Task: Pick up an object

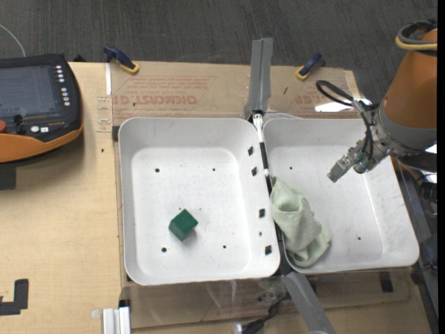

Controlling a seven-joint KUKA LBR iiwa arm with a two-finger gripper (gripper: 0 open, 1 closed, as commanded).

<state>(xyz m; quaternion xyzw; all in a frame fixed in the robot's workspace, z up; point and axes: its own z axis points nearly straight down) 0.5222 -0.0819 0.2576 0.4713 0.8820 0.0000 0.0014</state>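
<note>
While the tool (pixel 342 168) hangs over the far part of the right bin (pixel 389 256), nothing is visible between its fingers, and at this size and angle I cannot tell whether it is spread or pressed together. Two things are on offer. A pale green cloth (pixel 297 223) lies crumpled in the right bin, against its left wall and toward the near side, with its long axis running roughly from far to near. A small green cube (pixel 183 224) sits apart in the left bin (pixel 139 186), toward the near side and close to the middle.

The relation that matters: from the tool, the cloth lies to the left and nearer, within the same bin, whereas the cube lies well apart, further left, beyond the divider between the bins. By my judgement the cloth is the closer target, calling for a short move left and toward the near edge, then a descent. The arm (pixel 416 82) enters from the right on the tabletop (pixel 55 228), so reaching the cube would mean crossing the wall.
</note>
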